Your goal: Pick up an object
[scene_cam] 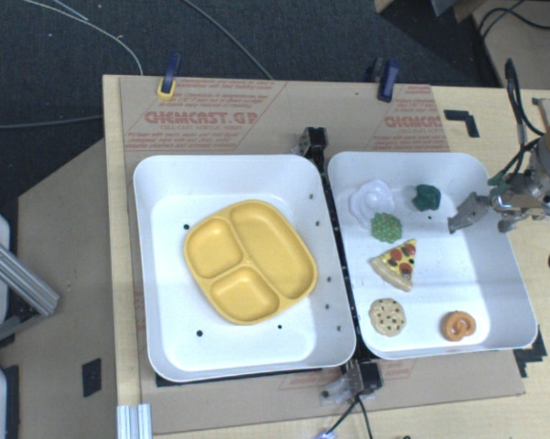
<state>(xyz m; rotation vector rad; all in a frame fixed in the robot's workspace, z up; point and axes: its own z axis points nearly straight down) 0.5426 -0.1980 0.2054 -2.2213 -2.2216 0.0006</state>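
camera view, pizza slice (395,264) tip pointing lower right, long axis diagonal, fingers (476,210) state unclear, over right bin (508,282)

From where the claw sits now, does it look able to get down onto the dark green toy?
Probably yes. The claw hangs at the right bin's right side, and the dark green toy lies just left of it, apart from its neighbours, with bare floor between.

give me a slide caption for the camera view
Robot hand at the right bin of toy foods; yellow divided plate in the left bin.
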